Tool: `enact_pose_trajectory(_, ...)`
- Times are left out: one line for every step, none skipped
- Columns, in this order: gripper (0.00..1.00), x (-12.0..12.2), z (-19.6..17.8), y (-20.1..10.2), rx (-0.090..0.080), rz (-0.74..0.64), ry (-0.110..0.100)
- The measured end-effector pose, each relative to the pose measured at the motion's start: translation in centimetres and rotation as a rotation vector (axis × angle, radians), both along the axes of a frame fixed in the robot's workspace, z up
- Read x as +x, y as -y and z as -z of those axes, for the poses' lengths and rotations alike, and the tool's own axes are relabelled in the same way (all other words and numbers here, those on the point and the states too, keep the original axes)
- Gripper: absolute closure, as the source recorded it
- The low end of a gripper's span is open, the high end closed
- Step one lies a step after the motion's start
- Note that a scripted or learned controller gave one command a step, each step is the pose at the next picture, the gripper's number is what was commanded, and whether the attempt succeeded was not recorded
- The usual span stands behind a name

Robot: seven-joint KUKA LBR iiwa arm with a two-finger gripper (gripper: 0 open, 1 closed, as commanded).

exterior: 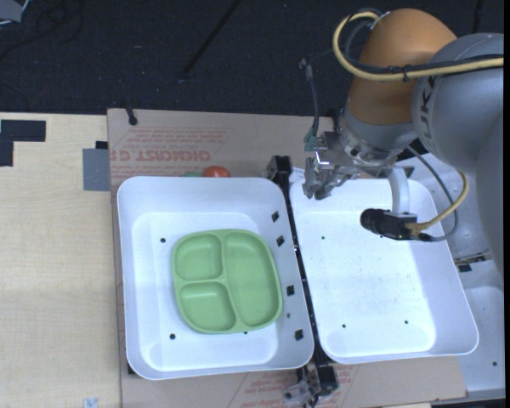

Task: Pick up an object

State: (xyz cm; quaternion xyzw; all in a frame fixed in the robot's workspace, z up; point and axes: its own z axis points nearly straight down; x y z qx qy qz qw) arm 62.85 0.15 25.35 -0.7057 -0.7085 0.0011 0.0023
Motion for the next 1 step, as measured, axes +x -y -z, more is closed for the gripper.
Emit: enact_pose_trajectory(1.00, 0.01, 1.18, -6.06, 0.000, 0.000, 0.000)
